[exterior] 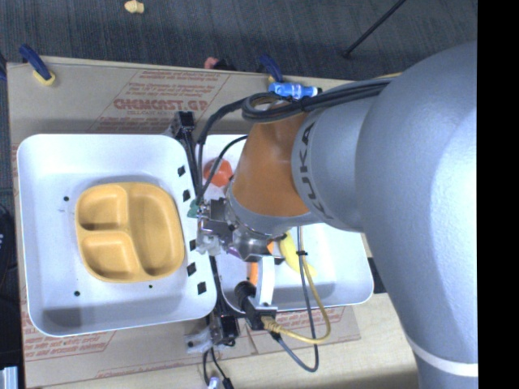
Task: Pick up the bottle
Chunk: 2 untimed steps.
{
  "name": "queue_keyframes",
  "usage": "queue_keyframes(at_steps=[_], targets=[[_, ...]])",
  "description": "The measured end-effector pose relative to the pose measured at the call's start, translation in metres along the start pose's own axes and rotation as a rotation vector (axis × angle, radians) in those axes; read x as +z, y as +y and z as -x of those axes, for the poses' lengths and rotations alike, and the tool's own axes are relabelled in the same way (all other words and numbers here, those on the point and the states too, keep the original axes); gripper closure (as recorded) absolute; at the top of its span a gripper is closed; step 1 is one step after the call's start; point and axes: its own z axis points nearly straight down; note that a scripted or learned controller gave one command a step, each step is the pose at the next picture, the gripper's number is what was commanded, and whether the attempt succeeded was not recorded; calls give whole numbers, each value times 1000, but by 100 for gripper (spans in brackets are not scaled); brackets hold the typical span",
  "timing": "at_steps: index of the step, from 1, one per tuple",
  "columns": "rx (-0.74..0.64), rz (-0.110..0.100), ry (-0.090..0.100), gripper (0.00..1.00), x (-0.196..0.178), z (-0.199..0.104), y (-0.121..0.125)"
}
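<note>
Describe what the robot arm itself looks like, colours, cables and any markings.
The big grey rounded arm carries an orange band above its wrist, with dark KUKA lettering on the grey shell beside it. Black cables loop over it, tied with a blue clip; a yellow cable hangs lower down.

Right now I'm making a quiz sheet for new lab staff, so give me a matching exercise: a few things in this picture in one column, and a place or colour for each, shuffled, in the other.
Things
1. divided plate
2. wrist band on the arm
3. cable loop
4. clamp

Descriptions
A. orange, above the right bin
B. blue and yellow, at the cardboard's far left corner
C. tan yellow, lying in the left bin
D. yellow, hanging over the near edge of the right bin

Pairs: 1-C, 2-A, 3-D, 4-B
</note>
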Motion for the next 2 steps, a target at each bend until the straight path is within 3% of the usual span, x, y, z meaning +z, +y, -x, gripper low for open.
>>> queue_keyframes(at_steps=[1, 2], targets=[[-251, 0, 1, 100, 0, 65, 13], [-263, 3, 0, 100, -27, 8, 4]])
